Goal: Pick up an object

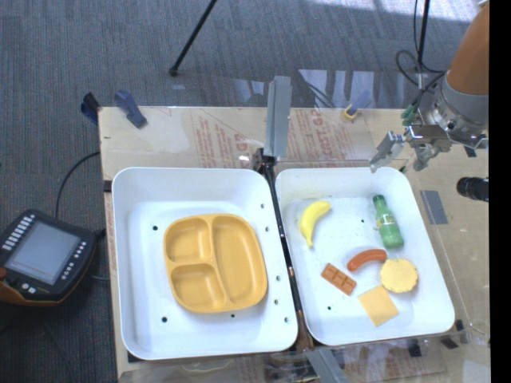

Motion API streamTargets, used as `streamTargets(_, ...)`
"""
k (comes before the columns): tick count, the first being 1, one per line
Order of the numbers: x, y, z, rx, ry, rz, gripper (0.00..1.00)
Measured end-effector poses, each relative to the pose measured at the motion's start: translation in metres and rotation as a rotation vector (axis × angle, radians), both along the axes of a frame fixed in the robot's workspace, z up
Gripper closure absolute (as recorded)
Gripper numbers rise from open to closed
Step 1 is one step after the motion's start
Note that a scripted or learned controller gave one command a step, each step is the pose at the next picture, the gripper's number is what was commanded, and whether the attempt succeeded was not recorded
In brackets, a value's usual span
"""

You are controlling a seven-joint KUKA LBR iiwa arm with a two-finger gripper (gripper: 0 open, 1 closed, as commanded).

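Observation:
The right bin (pixel 319 329) holds a yellow banana (pixel 312 219), a green bottle (pixel 388 223), a red sausage (pixel 366 258), a brown chocolate bar (pixel 338 278), a round yellow cookie (pixel 398 275) and a yellow cheese slice (pixel 378 305). My gripper (pixel 403 152) hangs above the far right corner of that bin, its two grey fingers spread apart with nothing between them. It is well clear of the bottle, which lies below it in the view.
The left bin (pixel 136 214) holds a yellow three-compartment plate (pixel 214 262). A grey upright post (pixel 278 122) stands behind the seam between the bins. A teach pendant (pixel 41 254) lies on the floor to the left. Cables hang at the top right.

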State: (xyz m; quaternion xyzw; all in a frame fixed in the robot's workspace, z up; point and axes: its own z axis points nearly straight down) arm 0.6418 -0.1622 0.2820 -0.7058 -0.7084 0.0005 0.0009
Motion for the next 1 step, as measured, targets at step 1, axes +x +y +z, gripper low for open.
streamTargets(1, -0.0025, 0.0523, -0.1695, 0.005, 0.02, 0.052, 0.0)
